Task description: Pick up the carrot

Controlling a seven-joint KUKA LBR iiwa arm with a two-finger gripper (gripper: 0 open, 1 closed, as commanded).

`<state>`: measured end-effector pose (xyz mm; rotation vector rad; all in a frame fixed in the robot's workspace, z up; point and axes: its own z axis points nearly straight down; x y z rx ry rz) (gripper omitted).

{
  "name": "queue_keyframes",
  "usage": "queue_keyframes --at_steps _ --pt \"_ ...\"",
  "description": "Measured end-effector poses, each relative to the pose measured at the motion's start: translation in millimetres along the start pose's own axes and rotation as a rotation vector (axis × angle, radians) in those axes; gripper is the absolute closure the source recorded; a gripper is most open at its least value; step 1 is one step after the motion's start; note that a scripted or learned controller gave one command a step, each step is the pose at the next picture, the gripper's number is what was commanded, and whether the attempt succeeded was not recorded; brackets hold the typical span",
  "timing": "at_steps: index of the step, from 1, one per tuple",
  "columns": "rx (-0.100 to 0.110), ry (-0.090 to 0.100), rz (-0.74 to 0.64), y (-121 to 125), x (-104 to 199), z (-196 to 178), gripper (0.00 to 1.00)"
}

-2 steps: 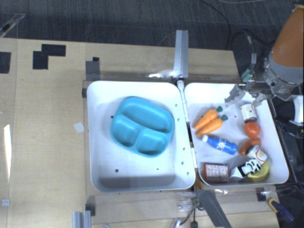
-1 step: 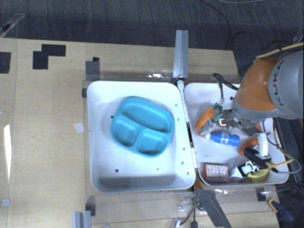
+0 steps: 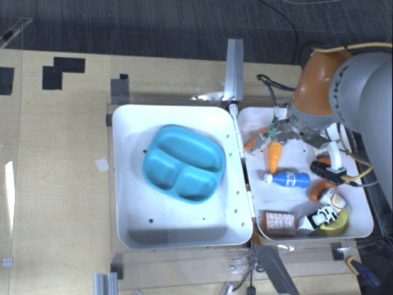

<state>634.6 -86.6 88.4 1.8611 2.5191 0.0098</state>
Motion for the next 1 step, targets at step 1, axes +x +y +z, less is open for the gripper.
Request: queue_keyframes --at_steps 1 --pt "-0.008 -0.001 -0.001 3.0 0.8 -13.0 1.00"
